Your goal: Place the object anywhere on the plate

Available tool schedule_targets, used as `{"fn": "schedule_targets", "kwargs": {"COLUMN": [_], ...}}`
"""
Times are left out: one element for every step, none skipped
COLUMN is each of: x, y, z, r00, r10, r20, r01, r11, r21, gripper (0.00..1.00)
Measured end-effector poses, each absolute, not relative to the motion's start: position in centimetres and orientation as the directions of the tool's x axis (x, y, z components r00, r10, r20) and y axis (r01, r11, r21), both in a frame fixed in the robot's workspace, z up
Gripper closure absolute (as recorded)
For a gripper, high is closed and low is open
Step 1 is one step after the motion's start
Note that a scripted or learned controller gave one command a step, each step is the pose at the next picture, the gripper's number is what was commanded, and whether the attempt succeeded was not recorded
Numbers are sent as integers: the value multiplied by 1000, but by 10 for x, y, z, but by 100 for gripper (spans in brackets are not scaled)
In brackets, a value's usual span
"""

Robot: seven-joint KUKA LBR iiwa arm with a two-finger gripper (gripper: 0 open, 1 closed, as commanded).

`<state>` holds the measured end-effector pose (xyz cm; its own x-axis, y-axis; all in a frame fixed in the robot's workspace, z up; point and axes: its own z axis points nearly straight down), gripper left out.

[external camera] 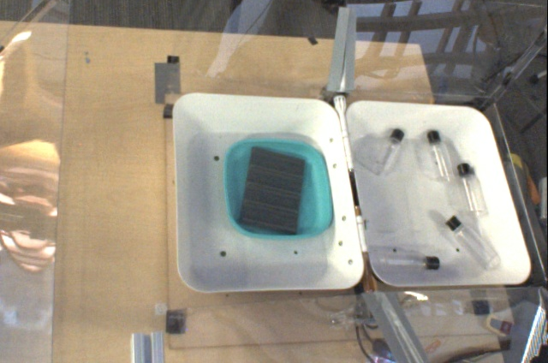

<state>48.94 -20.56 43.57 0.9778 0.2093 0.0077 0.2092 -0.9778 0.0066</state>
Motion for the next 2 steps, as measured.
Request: {"fn": "schedule_targets", "kwargs": {"x": [498,490], "y": [-206,-206], "z": [437,436], "r00": [978,979], "r10": [209,205], "r20": [8,8], "r01": [209,205], "r11": [-978,-979], "r21": [7,6], "gripper": [0,0]}}
